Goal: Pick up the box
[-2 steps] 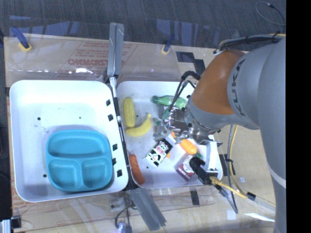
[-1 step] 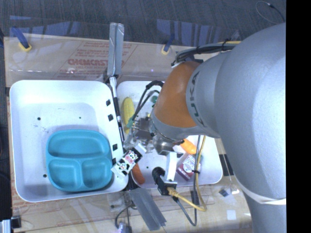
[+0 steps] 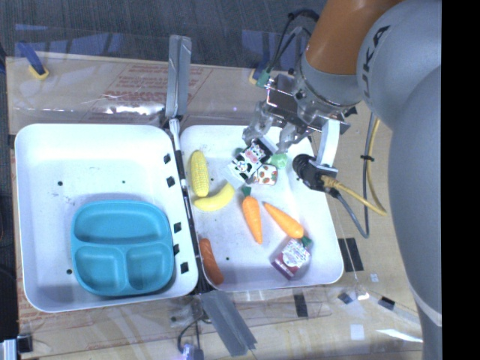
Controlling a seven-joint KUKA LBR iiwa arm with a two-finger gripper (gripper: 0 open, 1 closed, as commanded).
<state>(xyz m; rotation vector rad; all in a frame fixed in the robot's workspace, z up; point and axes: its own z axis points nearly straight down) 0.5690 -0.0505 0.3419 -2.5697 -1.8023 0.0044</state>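
The claw (image 3: 268,142) is down in the right bin (image 3: 322,235), its 2 fingers spread either side of the box (image 3: 253,163), which sits near the bin's back wall, with a corn cob (image 3: 199,173) and banana (image 3: 214,198) to its left and 2 carrots (image 3: 268,217) just in front.

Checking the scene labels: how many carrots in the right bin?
2. One carrot lies mid-bin, just right of the banana; the other carrot sits beside it, angled toward the red pouch. More could be hidden under the gripper.
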